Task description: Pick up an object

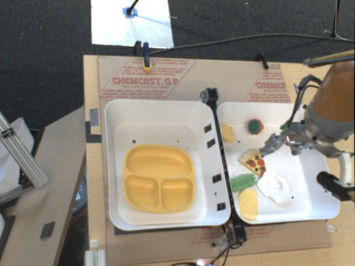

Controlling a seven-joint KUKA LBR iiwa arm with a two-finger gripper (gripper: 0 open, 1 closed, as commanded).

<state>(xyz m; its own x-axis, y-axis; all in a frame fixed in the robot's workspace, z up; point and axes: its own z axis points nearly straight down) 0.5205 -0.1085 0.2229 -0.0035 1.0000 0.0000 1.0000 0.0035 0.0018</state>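
The gripper (273, 144) hangs over the right bin (310, 204), its fingers too blurred to tell open from closed. At its seven o'clock, just beside it, lies a toy pizza slice (253, 162). The left bin (166, 115) holds a yellow divided tray (159, 177).

Red "CHEMCAST GP" print on the brown board (166, 73) (repeated, partly cut off, at right)
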